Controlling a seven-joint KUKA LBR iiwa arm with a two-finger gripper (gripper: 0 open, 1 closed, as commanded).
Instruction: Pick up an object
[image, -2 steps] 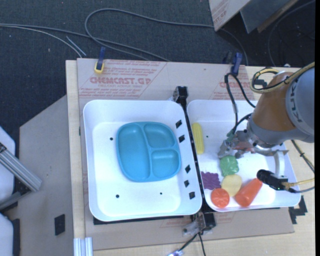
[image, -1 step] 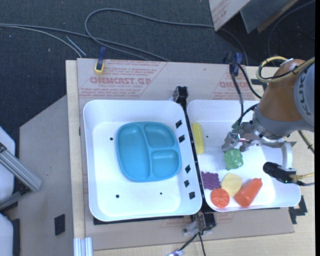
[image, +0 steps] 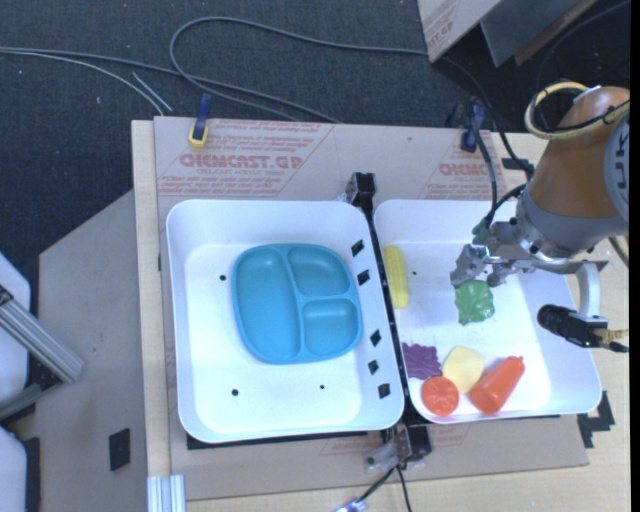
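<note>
The left bin (image: 190, 330) holds a blue divided plate (image: 297, 301). The right bin (image: 560, 385) holds corn (image: 397, 276), purple grapes (image: 421, 358), a tomato (image: 440, 396), a yellow piece (image: 463, 366), and a carrot (image: 497, 384). The gripper (image: 478, 276) sits directly above green broccoli (image: 474, 302); whether it grasps the broccoli is unclear.

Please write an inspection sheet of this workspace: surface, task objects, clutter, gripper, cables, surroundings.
Surface: brown board bearing left bin and right bin.
Task objects: corn, green toy, purple grapes, tomato, yellow piece and carrot in the right bin; blue divided plate in the left bin.
Clutter: nothing seen.
Gripper: gripper just above the green toy; grasp unclear.
Cables: grey cables on the floor; black cables near the arm.
Surroundings: dark carpet, cardboard box.
</note>
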